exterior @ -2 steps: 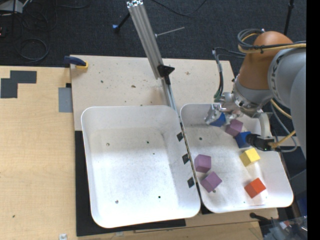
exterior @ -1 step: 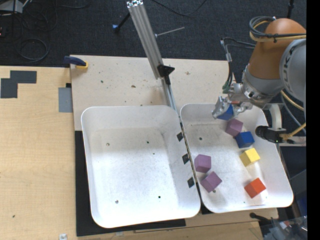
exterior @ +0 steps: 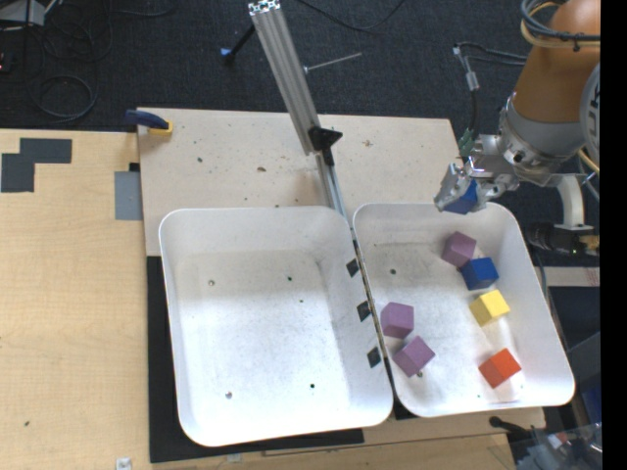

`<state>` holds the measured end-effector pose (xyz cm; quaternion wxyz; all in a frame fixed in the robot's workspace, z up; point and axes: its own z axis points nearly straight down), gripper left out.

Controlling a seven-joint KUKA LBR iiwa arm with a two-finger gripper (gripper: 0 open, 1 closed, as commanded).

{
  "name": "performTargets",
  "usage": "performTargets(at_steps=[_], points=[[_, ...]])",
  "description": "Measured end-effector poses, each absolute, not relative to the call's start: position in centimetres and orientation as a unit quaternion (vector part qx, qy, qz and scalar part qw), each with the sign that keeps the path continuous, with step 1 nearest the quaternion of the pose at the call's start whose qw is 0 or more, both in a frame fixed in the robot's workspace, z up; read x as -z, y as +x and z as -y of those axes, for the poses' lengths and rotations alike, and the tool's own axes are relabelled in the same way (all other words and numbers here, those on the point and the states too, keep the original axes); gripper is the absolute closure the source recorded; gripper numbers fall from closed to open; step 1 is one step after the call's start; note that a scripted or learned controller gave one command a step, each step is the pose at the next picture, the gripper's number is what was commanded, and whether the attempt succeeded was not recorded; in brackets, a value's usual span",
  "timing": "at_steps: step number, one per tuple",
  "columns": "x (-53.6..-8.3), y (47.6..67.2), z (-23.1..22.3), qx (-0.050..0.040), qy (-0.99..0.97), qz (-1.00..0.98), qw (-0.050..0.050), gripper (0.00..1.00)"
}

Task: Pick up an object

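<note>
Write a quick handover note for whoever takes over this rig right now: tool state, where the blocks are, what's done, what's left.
Tool: raised over the back edge of the right bin, with a blue block between its fingers.
Right bin contents: purple block and another blue block near the back, yellow block below them, orange block at the front, two more purple blocks by the divider side.
Left bin: no blocks in it.
Done: the pick looks made.
Left: confirm the grip holds as the arm moves.
</note>
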<state>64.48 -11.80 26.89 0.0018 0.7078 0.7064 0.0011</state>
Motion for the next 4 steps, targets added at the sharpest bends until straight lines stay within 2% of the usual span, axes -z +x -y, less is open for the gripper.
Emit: performTargets(at_steps=[1, 2, 4], points=[[-25.5, 61.4, 6.8, 0.0014, 0.706, -0.708, -0.003, 1.0], [-23.9, 59.0, 2.6, 0.0019, 0.706, -0.708, -0.003, 1.0], [-24.5, 53.3, -7.2, 0.0017, 0.706, -0.709, -0.003, 1.0]])
